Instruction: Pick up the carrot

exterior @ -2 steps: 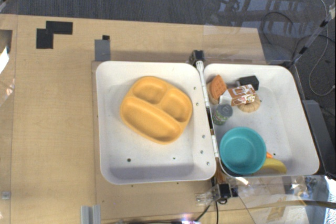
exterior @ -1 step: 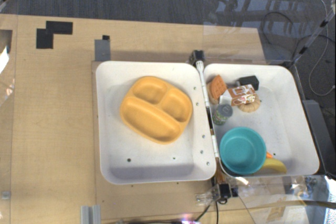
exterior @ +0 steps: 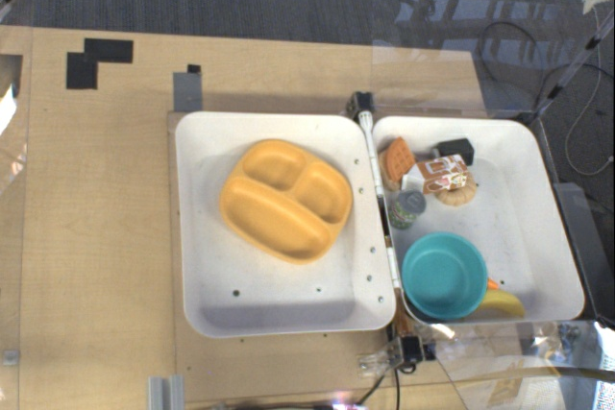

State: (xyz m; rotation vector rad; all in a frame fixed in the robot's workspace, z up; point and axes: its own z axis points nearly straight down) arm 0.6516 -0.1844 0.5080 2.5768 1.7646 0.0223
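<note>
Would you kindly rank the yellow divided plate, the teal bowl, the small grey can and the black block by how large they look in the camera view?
1. Yellow divided plate, clearly largest.
2. Teal bowl.
3. Small grey can and black block look about alike, so I would not rank one above the other.

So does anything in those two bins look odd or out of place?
Mostly the teal bowl in the right bin: it sits on top of a yellow item, with a small orange tip poking out beside it. The yellow divided plate lies at a slant.
</note>
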